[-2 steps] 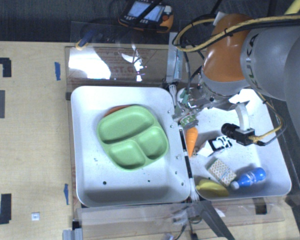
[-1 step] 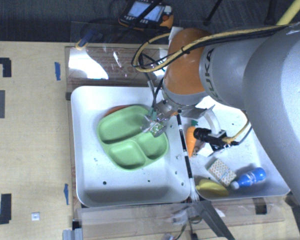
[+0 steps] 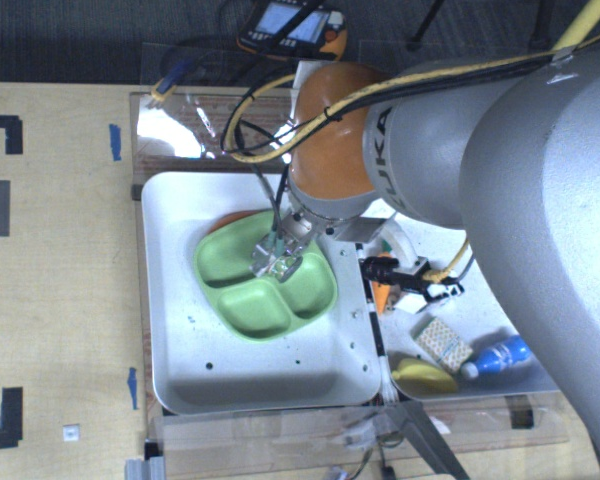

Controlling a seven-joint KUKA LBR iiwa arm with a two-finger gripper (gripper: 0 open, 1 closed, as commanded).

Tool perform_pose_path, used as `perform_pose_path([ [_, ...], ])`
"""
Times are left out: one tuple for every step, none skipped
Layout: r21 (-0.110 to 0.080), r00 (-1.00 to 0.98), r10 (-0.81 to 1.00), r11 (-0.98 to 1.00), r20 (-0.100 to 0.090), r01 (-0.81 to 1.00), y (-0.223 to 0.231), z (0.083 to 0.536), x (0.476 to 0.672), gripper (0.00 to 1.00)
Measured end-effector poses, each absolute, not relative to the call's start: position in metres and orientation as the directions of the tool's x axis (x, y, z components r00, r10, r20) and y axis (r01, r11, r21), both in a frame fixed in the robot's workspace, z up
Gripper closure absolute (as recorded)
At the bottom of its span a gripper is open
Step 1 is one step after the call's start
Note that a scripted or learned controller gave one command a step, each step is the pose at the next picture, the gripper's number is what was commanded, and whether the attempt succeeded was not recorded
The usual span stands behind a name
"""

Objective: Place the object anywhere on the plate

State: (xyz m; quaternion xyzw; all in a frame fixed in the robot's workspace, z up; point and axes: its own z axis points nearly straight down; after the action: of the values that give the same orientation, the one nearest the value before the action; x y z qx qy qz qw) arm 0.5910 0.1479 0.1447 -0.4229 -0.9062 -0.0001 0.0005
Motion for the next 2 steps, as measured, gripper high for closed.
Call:
perform_pose_path([
  [0.033,-0.520,0.854,0.520,-0.009,0.854,0.179,0.125,0.572,1.00],
  [0.012,-0.492,0.871,0.492,-0.004,0.871,0.149,0.125,0.602,1.00],
])
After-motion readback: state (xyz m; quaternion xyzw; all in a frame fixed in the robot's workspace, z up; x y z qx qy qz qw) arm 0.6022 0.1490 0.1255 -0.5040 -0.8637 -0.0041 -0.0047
